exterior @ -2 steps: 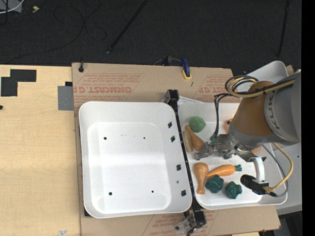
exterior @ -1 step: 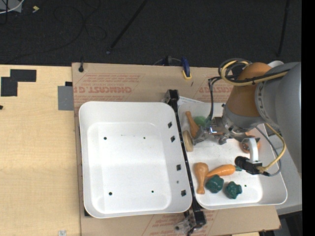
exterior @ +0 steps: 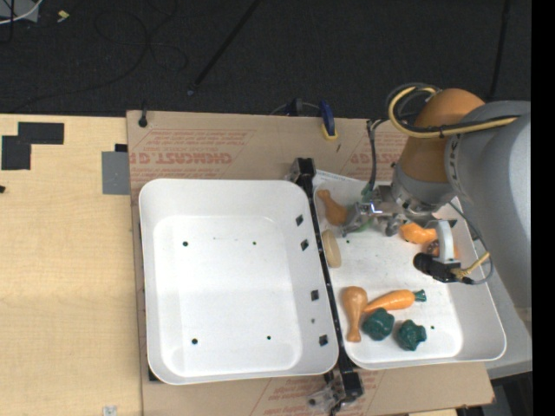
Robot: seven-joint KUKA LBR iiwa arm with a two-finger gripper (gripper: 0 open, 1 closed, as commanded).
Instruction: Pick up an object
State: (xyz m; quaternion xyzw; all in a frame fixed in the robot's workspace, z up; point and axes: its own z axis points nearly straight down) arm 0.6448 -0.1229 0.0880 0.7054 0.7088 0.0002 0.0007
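In the right bin (exterior: 486, 349), the gripper (exterior: 375, 212) was lowered beside a drumstick toy (exterior: 330, 208) (apparently its target), lying near the bin's upper left corner; whether the jaws were open could not be told

The arm (exterior: 486, 172) hides the right bin's (exterior: 468, 341) far corner and the gripper's (exterior: 375, 213) grasp.

Two white bins, the left (exterior: 165, 232) and the right (exterior: 481, 341), are sitting side by side on a cardboard sheet (exterior: 225, 141), itself lying on the pale wooden surface (exterior: 61, 258).
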